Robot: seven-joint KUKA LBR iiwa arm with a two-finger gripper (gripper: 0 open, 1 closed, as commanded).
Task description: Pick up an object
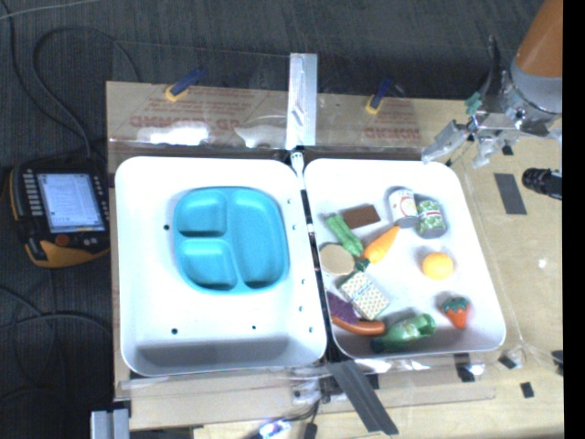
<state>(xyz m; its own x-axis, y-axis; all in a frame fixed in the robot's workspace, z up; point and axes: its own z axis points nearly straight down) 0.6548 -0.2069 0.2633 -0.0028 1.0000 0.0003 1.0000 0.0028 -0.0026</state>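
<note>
Within the right bin (484,245), apart from its neighbours, lies the orange ball (438,264), judged light, rigid and smooth, best pinched across its middle lest it roll, while the hand (448,146) hovers beyond the bin's far corner, open and gripping nothing.

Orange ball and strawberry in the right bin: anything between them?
No. In the camera view, bare white bin floor separates the orange ball from the strawberry.

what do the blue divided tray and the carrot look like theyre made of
Blue tray: likely moulded plastic, going by its even colour, rounded compartments and soft sheen. Carrot: probably toy plastic, smooth and uniformly orange, though the view is too coarse to be sure.
</note>
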